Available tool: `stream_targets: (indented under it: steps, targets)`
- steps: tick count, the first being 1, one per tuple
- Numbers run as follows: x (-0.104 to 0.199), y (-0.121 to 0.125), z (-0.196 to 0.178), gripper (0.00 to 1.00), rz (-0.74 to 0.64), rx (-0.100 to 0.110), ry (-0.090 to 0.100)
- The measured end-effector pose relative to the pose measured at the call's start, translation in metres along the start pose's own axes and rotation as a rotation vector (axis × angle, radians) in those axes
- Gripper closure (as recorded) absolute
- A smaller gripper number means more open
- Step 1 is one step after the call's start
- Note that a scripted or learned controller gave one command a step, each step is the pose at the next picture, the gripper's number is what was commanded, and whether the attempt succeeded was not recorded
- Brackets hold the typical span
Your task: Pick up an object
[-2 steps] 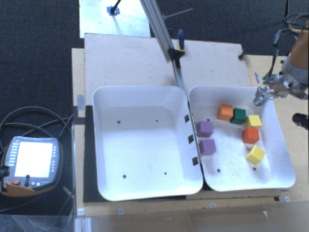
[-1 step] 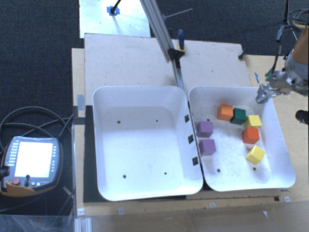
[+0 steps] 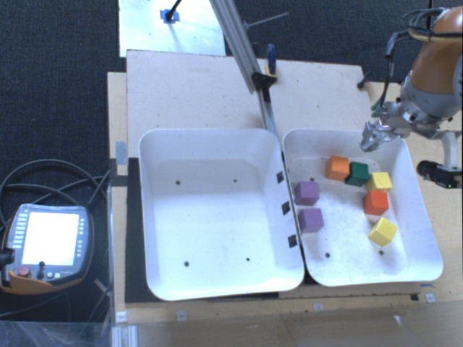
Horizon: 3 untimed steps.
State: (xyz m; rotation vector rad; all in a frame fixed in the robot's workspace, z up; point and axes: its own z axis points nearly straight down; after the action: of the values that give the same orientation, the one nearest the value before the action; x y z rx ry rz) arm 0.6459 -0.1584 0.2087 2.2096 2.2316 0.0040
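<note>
Hovering above the right bin's (image 3: pixel 423 215) far rim, the gripper (image 3: pixel 370 137) carries nothing; finger state cannot be told; blocks lie below: orange cube (image 3: pixel 337 168) touching green cube (image 3: pixel 357 173), no long axis evident; two purple cubes (image 3: pixel 307 191) sit near the divider.

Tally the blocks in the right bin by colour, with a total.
Purple blocks: 2
Yellow blocks: 2
Orange block: 1
Red-orange block: 1
Green block: 1
Total: 7
</note>
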Motion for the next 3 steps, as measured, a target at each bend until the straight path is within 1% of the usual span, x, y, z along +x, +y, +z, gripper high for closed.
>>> stream_targets:
  steps: [1,2,3]
  targets:
    - [0.046,0.004,-0.012,1.00,0.000,-0.001,0.000]
    - [0.096,0.011,-0.006,1.00,0.000,0.000,-0.001]
    - [0.152,0.012,0.000,1.00,-0.001,0.001,0.002]
